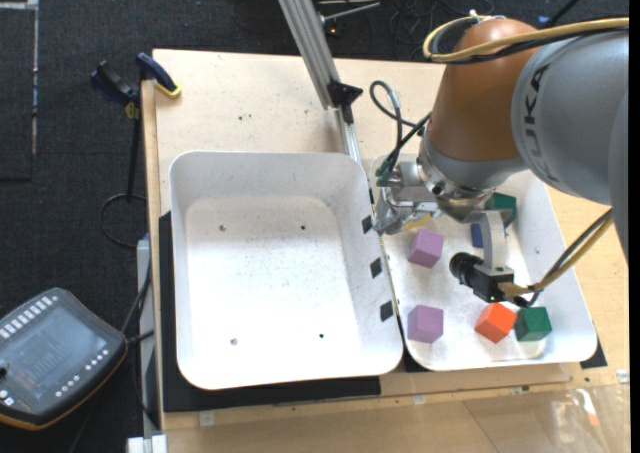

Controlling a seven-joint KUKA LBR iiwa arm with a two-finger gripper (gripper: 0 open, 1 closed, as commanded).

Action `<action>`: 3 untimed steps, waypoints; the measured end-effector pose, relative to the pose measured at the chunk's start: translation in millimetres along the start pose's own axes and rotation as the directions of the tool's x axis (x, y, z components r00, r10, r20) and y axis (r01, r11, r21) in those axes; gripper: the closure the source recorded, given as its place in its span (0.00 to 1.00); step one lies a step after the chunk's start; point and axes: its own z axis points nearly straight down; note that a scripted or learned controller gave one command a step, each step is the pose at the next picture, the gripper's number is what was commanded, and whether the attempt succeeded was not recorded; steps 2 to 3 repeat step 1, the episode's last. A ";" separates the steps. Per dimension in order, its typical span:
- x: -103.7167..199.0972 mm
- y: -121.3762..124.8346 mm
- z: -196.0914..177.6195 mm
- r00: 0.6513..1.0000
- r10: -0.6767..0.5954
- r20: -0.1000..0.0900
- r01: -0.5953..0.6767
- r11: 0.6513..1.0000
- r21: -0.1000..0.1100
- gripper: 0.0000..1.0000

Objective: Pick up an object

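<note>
Nearest the camera, in the right bin (560, 341): purple block (425, 323), orange block (495, 322) and green block (534, 323), all lying loose below the gripper (400, 209). A second purple block (426, 247) sits just beside the gripper, on its lower right, apart from it. Whether the gripper is spread or pressed together, cannot tell; the arm's bulk hides it. Nothing seen lifted, so judged early: the pick remains to be done. Left bin (200, 181) lies beyond the gripper's left.

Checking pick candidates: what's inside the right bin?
In the right bin: two purple blocks, an orange block and a green block. A teal thing peeks out beside the arm, which covers the bin's far part.
</note>
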 end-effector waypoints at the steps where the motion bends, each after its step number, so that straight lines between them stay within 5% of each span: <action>1: 46.3 -23.0 12.3 1.000 0.001 0.000 -0.001 1.000 0.000 1.00; 3: 46.3 -23.0 12.3 1.000 0.001 0.000 -0.001 1.000 0.000 1.00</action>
